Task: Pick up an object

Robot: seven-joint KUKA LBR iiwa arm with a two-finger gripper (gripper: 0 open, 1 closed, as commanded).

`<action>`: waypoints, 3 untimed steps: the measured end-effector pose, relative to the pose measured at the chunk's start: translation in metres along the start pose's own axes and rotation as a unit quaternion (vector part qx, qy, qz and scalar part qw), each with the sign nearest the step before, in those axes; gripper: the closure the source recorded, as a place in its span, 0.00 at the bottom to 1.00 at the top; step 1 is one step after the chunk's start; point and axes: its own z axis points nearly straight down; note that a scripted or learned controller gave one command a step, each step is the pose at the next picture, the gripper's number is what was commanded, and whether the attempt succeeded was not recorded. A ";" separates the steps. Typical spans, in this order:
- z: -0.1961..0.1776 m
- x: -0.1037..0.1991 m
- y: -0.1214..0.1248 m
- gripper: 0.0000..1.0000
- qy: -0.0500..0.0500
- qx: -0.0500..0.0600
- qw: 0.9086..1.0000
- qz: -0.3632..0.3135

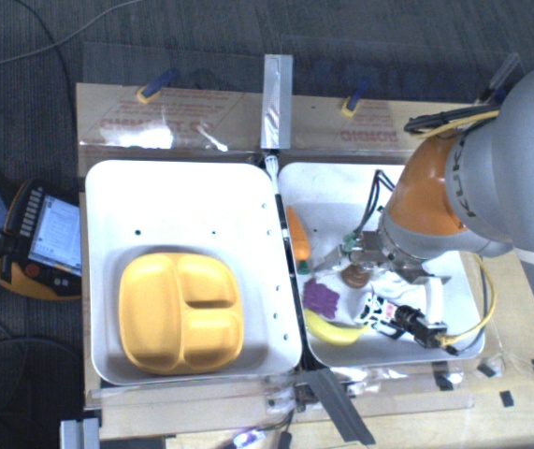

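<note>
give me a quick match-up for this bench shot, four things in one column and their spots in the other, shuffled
Things:
1. yellow divided tray
2. carrot
3. banana
4. purple item

Places:
A. right bin, along its near edge
B. left bin
C. right bin, just above the banana
D. right bin, against the wall shared with the left bin

Pairs: 1-B, 2-D, 3-A, 4-C

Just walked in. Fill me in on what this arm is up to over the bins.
The grey and orange arm reaches in from the right over the right bin, with its gripper low among the objects there. Near it lie a purple piece, a banana and an orange carrot-like item along the bin's left wall. Nothing is visibly held between the fingers. The left bin holds a yellow divided tray, untouched.
</note>
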 end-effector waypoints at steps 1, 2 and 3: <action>-0.009 0.002 0.001 1.00 0.003 0.000 1.000 0.000; -0.092 0.010 0.017 1.00 0.003 0.008 0.996 -0.094; -0.092 0.076 0.005 1.00 0.002 0.009 0.989 -0.149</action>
